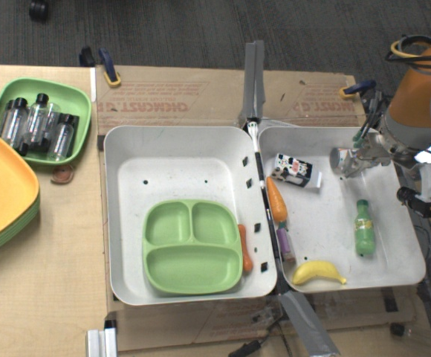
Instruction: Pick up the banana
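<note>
Your banana lies at the near edge of the right bin, green bottle just behind it. Hand hovers at the far side, well apart; can't tell its grip state

The right bin holds a banana at its near edge, a green bottle well apart to its right, a small black-and-white box and a carrot along its left wall. The pincer hovers over the far part of that bin, well away from the banana. The left bin carries a green divided tray.
</note>
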You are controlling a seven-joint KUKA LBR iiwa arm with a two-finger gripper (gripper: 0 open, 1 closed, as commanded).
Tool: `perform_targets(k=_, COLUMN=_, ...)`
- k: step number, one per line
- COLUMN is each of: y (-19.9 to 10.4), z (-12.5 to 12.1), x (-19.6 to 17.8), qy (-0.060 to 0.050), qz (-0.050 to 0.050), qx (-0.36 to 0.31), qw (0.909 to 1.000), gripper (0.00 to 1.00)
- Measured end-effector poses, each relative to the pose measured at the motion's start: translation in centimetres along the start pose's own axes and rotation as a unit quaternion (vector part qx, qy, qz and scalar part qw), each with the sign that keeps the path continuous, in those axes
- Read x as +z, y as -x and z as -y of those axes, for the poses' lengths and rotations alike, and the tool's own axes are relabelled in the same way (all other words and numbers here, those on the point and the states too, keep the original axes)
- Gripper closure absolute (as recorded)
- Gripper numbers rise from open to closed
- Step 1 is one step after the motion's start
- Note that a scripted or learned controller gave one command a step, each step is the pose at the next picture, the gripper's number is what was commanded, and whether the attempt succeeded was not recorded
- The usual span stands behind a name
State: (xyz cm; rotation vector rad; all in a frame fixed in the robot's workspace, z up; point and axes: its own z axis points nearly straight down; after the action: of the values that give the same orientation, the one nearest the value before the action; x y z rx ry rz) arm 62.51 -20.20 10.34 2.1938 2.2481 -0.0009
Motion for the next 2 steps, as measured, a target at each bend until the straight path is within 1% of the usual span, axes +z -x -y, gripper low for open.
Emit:
perform_targets(k=1, y=0.0, z=-1.3, x=-3.6, qy=0.0, qz=0.001, qx=0.225, qw=0.9745, gripper=1.0)
perform_targets(k=2, y=-2.2, z=-1.9, x=-6.2, qy=-0.001, qz=0.0, qx=0.327, qw=0.945, gripper=1.0)
